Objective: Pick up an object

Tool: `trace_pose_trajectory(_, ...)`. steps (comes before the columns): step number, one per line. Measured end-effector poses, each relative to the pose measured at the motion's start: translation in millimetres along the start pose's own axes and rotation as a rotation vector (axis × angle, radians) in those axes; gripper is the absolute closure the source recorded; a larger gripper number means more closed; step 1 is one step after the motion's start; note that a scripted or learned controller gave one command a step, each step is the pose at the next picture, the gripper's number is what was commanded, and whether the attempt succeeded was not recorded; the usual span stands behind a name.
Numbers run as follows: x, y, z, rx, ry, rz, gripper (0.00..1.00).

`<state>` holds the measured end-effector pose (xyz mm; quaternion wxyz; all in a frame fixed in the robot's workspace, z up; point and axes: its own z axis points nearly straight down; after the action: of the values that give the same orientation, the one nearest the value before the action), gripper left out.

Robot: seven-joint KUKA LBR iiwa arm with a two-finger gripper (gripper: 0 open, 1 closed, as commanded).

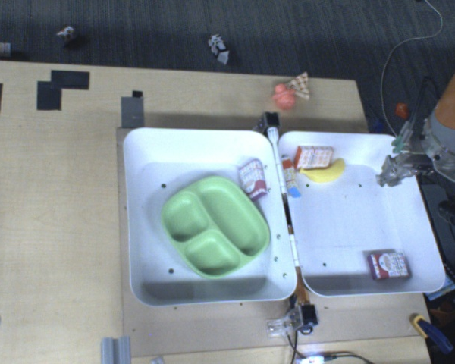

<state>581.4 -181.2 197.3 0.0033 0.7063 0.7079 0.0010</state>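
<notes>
So the gripper is hanging over the right bin, near its right wall toward the far end, and honestly I can't tell how it's set from this angle.

Using the right bin as the anchor, near to far: a small red carton is sitting in its near right corner, well apart from the gripper. Toward the far wall, a yellow banana-shaped toy is lying just under another red-and-white box, the two touching. Over the shared wall, in the left bin, a green divided plate is taking up the middle.

What's worrying me: the gripper is hovering above bare white floor, so a straight drop is probably grabbing nothing. Going for the banana risks nudging the box instead, and the corner carton is crowding the wall, leaving little room.
</notes>
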Motion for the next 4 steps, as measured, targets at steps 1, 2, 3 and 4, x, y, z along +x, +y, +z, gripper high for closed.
trace_pose_trajectory(1, 1.6, -0.2, 1.3, 0.002, 0.002, -0.001, 0.0)
trace_pose_trajectory(2, 36.1, 43.5, 111.4, -0.001, 0.003, -0.004, 0.0)
trace_pose_trajectory(3, 92.0, 79.0, 112.4, 0.006, 0.004, -0.003, 0.0)
trace_pose_trajectory(4, 92.4, 79.6, 101.2, 0.007, 0.003, -0.009, 1.0)
